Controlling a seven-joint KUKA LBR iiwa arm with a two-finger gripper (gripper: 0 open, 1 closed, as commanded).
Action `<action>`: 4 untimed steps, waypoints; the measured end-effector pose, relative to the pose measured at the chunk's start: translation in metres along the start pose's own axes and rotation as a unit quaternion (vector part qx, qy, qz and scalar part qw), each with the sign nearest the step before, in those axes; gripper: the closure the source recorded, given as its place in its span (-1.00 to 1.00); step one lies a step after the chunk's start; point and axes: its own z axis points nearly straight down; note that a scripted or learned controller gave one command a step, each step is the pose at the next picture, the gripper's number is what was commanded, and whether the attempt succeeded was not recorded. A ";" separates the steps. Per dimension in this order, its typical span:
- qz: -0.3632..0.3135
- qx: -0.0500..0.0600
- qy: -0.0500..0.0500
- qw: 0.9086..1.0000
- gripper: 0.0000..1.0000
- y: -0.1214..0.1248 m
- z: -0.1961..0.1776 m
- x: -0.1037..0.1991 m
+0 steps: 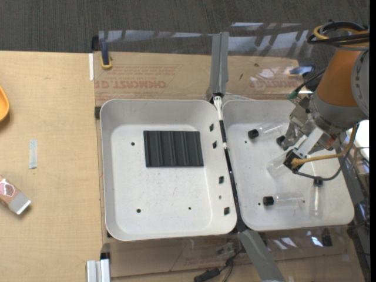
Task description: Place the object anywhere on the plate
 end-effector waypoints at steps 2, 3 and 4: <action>-0.195 -0.001 0.000 0.981 1.00 -0.080 -0.005 0.147; -0.380 0.000 0.000 0.925 1.00 -0.137 -0.019 0.162; -0.215 0.000 -0.001 0.977 1.00 -0.225 0.052 0.167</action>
